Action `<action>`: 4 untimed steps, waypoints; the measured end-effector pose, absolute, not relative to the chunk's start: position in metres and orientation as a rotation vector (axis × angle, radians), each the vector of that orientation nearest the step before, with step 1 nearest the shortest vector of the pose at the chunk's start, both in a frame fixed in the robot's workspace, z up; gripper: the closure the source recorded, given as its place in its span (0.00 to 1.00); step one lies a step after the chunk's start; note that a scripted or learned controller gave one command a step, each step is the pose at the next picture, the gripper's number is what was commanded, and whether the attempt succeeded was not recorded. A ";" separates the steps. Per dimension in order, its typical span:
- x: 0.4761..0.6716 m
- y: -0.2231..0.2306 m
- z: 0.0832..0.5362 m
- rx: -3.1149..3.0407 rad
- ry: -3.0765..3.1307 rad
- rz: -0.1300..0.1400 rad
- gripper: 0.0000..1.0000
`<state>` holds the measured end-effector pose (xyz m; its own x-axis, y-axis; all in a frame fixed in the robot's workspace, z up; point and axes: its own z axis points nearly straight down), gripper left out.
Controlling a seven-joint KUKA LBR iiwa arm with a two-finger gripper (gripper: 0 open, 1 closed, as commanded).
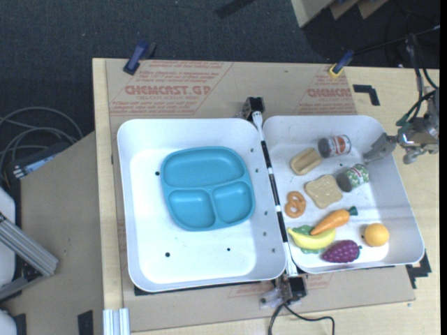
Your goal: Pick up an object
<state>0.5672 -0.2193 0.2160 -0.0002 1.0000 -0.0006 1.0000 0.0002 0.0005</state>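
Camera view has the two white bins sitting side by side on the desk (pixel 112 187), and everything is easiest to place off the toast slice (pixel 323 190), which lies roughly mid right bin (pixel 408 222).

Up and left of the toast is a tan bread roll (pixel 305 160), and further up, slightly right, a little can with a red label (pixel 334 146) on its side. Just right of the toast is a second can, green label (pixel 353 176), nearly touching it. Left of the toast is a pretzel (pixel 295 203). Below it an orange carrot (pixel 331 220) lies at a slant, with the banana (pixel 311 238) below-left of that, and the two look like they touch. Purple grapes (pixel 341 251) are below the carrot, and an orange (pixel 376 234) is off to the lower right of the toast.

The end effector (pixel 380 148) is up and right of the toast, over the right bin's upper right rim, apart from all the food. Nothing is between its fingers; how wide they're set, can't really tell.

Way left of the toast, the left bin (pixel 140 257) has a blue divided plate (pixel 207 187) in it.
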 end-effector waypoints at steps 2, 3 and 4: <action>0.581 -0.200 0.101 2.218 2.221 0.002 1.00; 0.528 -0.123 0.090 2.211 2.202 0.009 1.00; 0.566 -0.064 0.186 2.218 2.223 0.005 1.00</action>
